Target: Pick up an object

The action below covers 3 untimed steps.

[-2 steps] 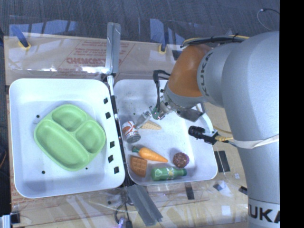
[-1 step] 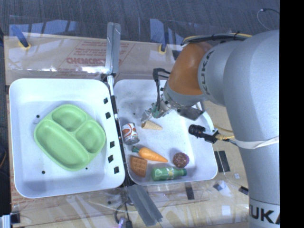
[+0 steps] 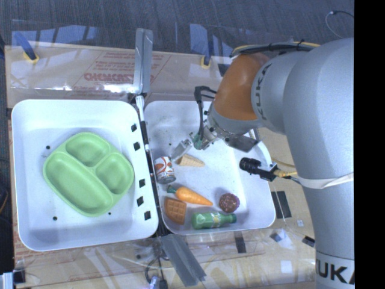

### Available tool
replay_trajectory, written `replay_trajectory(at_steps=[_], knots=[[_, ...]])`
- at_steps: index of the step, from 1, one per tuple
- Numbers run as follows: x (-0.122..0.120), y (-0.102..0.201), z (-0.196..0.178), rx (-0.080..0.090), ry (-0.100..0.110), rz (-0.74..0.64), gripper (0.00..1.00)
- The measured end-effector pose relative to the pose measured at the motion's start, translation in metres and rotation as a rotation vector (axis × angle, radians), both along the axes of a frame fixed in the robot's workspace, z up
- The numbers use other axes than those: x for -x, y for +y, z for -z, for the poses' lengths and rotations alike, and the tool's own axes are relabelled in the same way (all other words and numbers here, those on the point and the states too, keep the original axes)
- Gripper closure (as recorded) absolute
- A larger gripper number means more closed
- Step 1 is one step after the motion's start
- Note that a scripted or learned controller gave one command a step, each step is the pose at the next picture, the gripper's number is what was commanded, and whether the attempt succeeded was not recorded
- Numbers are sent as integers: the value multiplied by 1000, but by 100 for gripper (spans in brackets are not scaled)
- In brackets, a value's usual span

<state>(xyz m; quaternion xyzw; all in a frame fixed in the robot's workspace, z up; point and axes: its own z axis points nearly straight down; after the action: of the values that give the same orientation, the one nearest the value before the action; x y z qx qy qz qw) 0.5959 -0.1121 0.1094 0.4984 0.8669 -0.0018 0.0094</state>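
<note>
My gripper [image 3: 191, 143] hangs low in the right bin [image 3: 260, 212], near its upper middle. Just below it lies a pale yellow wedge [image 3: 190, 160]; whether they touch I cannot tell. A small red and white can [image 3: 163, 169] lies left of the wedge by the bin's left wall. Toward the front lie an orange carrot [image 3: 192, 195], a brown waffle piece [image 3: 175, 210], a green bottle [image 3: 212, 220] on its side and a dark round piece [image 3: 228, 202]. I see nothing lifted off the bin floor.
The left bin [image 3: 30, 227] bears a green divided plate [image 3: 88, 172]. The grey arm with its orange band [image 3: 237, 92] covers the right bin's upper right corner. A black cable fitting [image 3: 255, 167] sticks out over the bin's right side.
</note>
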Motion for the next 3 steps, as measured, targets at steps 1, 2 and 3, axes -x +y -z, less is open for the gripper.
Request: replay_trajectory(at_steps=[1, 2, 3], knots=[[17, 0, 7, 5, -11, -34, 0], [-20, 6, 17, -12, 14, -23, 0], [24, 13, 18, -12, 17, -101, 0]])
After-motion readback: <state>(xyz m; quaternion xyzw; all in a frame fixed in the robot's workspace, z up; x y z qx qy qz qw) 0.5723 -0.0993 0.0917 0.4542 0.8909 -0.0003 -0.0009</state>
